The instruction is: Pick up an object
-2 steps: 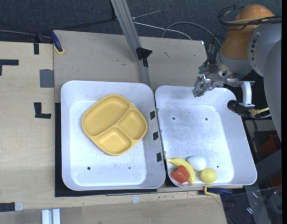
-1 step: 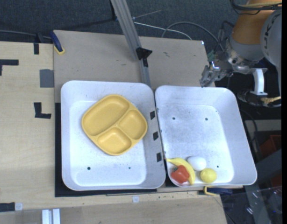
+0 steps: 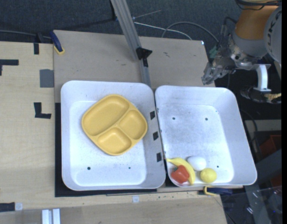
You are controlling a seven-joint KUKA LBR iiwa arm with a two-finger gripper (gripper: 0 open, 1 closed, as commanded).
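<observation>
Tray (image 3: 114,124) in left bin (image 3: 68,139), probably toys (image 3: 190,168) right.

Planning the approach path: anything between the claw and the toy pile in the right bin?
Camera view: bare white bin floor between the claw and the toy pile, plus the bin's far rim.

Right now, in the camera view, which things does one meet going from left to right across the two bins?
Yellow divided plate in the left bin → red piece → white ball → yellow ball, all three in the right bin. The end effector is above the right bin's far edge.
</observation>
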